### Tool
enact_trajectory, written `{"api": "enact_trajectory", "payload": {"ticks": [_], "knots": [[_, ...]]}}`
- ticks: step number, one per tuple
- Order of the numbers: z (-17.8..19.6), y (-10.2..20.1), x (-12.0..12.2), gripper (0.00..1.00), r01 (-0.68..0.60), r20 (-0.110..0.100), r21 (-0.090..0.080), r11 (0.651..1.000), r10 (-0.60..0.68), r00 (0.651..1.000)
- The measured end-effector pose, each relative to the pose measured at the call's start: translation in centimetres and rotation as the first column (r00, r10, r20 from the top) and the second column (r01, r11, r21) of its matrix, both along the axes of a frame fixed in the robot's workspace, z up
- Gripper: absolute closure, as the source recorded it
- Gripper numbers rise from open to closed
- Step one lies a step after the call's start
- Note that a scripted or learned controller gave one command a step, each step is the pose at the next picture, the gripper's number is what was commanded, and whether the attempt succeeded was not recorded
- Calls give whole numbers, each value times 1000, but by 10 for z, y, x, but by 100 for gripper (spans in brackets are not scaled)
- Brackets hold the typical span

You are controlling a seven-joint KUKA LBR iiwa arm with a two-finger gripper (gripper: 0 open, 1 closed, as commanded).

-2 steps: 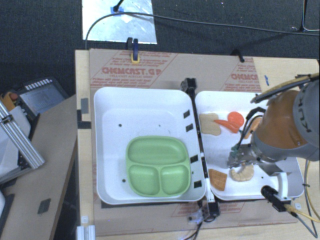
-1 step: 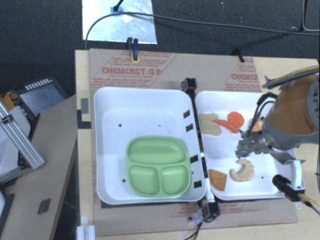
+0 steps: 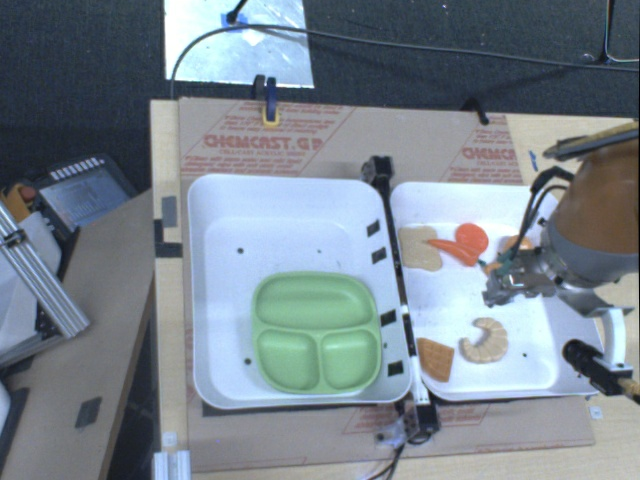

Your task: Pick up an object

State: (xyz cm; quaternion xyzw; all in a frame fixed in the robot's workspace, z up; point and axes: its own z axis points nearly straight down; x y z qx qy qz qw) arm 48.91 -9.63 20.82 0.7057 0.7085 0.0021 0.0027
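Bench (image 3: 165, 298) bears brown board (image 3: 330, 133), seemingly cardboard, under two bins (image 3: 215, 203)

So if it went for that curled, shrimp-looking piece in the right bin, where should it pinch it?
Probably across the thick middle of the curled piece, coming straight down from above. It lies flat on the right bin's floor, apart from the orange wedge beside it, so fingers could drop on either side of the arc. The gripper hangs just above it.

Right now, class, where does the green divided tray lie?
The green divided tray lies in the left bin, toward its front edge, beside the central divider.
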Motion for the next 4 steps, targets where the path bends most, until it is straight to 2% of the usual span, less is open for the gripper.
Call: {"api": "enact_trajectory", "payload": {"ticks": [1, 2, 4], "knots": [[58, 8, 5, 100, -2, 2, 0, 1000, 2, 1000], [76, 8, 6, 100, -1, -3, 1, 1000, 1, 1000], [62, 126, 40, 100, -6, -5, 2, 1000, 6, 1000]]}}
